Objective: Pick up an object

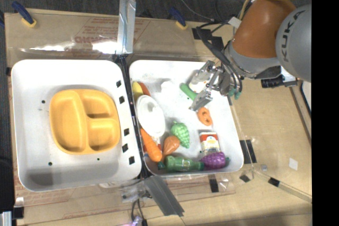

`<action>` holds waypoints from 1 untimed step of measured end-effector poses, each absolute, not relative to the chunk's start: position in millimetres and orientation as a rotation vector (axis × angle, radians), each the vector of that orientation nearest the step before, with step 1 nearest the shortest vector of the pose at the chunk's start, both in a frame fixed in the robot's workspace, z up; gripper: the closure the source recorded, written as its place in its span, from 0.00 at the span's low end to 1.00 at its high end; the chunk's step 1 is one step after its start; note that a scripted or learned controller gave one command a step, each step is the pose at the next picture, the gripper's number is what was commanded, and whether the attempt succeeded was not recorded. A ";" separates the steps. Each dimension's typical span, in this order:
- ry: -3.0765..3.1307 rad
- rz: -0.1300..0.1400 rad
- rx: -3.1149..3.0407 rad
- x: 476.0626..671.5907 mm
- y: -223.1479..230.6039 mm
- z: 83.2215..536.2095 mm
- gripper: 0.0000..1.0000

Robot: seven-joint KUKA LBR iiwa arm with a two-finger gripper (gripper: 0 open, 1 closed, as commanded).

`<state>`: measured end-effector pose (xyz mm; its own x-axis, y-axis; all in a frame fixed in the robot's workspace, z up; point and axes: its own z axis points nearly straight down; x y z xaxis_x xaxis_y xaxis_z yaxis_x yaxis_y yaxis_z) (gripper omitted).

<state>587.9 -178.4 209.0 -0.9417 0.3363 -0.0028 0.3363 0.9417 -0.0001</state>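
Arm casing reads "KUKA" [290, 39]. Claw [203, 97] sits over the right bin [233, 129], fingers spread, nothing between them. Small orange toy [205, 116] lies just below it; red-labelled can [209, 141] nearby, text unreadable.

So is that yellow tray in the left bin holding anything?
Empty. The yellow tray lies flat in the left bin, and all its compartments show bare yellow.

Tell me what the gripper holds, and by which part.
It cannot be told: the gripper hangs above the orange piece in the right bin.
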 end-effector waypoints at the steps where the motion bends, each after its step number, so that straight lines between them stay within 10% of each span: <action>1: 3.098 0.000 0.541 557.3 -207.1 93.6 0.00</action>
